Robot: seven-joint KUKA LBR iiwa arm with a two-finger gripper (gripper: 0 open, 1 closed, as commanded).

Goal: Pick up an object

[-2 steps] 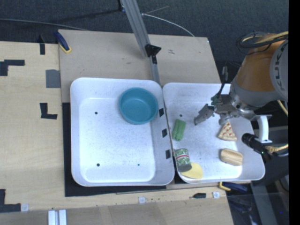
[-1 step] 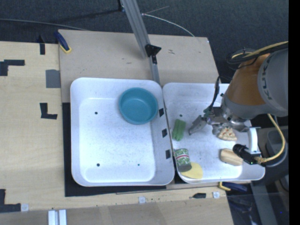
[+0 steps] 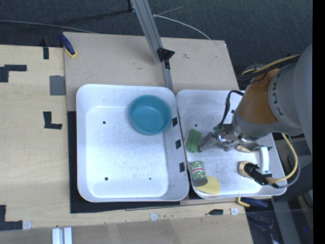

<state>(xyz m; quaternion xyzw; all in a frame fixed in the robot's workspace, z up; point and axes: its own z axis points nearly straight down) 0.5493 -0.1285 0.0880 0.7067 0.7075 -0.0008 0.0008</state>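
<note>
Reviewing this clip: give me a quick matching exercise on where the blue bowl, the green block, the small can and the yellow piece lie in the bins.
Things:
1. blue bowl
2. green block
3. small can
4. yellow piece

Places:
A. near edge of the right bin, beside the can
B. far part of the left bin
C. right bin, by the divider, at the gripper tips
D. right bin, by the divider, nearer than the green block

Pairs: 1-B, 2-C, 3-D, 4-A
</note>
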